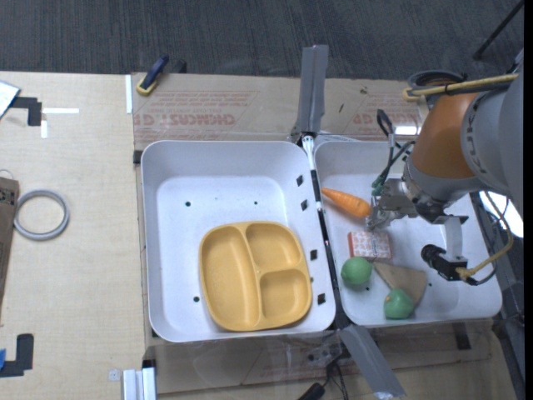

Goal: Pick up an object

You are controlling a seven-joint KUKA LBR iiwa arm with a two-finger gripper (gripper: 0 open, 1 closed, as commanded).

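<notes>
- While the arm (pixel 466 140) reaches into the right bin (pixel 466 307), the hand (pixel 376 217) sits low, just right of the carrot (pixel 346 202); grip width: cannot tell.
- Carrot lies at the bin's left wall, apart from the red-and-white packet (pixel 369 244) just below the hand.
- Two green balls (pixel 356 272) and (pixel 399 304) flank a tan wedge (pixel 403 277) below the packet.
- Left bin (pixel 166 223) holds a yellow divided tray (pixel 254 275).
</notes>
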